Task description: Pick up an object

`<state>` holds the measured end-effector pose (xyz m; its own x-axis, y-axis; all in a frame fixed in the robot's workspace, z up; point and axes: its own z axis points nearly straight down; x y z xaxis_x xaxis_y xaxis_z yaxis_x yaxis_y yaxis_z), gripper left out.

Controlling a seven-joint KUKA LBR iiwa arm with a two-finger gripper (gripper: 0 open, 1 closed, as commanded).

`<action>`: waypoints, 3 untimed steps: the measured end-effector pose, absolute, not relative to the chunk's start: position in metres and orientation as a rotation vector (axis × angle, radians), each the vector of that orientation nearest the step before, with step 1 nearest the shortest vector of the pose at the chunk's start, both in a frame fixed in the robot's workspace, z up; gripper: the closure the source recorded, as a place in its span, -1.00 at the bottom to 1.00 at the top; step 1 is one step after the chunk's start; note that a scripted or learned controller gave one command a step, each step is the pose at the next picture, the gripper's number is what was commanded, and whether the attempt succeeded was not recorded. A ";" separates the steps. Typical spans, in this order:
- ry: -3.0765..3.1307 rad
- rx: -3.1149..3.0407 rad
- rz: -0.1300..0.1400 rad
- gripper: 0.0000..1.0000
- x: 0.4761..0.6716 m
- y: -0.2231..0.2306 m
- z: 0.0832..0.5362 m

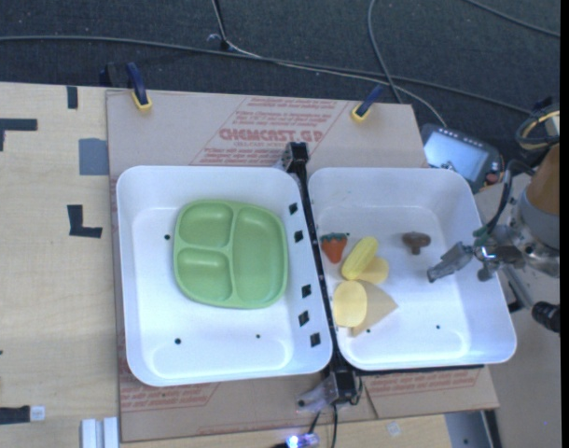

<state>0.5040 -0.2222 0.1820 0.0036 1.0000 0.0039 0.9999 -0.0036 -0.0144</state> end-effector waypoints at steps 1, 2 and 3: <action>-2.221 -2.219 0.002 -1.00 0.508 -0.222 0.189; -2.219 -2.218 0.005 -1.00 0.503 -0.216 0.144; -2.220 -2.218 0.005 -1.00 0.502 -0.215 0.090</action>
